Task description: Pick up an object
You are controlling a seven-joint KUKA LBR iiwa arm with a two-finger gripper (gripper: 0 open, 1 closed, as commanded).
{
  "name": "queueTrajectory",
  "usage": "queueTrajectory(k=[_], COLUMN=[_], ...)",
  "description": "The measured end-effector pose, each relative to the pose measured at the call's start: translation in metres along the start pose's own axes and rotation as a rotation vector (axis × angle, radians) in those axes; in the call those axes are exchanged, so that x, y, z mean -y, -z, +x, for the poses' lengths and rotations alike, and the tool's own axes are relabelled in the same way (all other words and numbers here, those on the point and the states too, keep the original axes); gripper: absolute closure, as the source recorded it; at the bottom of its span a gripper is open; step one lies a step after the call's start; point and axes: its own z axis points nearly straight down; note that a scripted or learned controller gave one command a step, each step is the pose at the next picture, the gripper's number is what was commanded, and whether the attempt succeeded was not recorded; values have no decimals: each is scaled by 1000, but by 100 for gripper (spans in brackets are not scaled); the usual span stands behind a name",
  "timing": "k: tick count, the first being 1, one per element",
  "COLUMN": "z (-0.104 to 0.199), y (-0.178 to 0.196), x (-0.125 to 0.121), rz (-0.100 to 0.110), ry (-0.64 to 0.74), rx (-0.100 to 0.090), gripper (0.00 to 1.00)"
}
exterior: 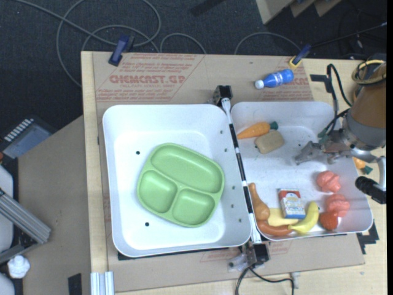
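The gripper (307,153) hangs low over the right bin (307,112) at the frame's right, fingers spread, holding nothing. Carrot (253,129) and beige stone (269,142) lie just upper-left, likely targets; the green tray (179,184) fills the left bin.

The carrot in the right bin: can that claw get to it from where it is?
Probably yes. The carrot lies uncovered at the bin's far edge, beside a tan lump, and the claw hangs over bare floor nearby.

I see dark carpet (55,72) around my wooden bench (153,78), with thin cables (104,17) looping across that floor.
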Motion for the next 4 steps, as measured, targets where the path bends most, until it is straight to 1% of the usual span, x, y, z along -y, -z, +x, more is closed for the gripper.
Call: queueTrajectory(k=[1, 2, 3, 4], z=[-3, -4, 50, 62], y=[-10, -10, -10, -6], x=[46, 92, 68, -34], rz=[2, 2, -2, -2], ry=[2, 1, -1, -1], rx=[-5, -3, 4, 4], gripper=[0, 0, 0, 0])
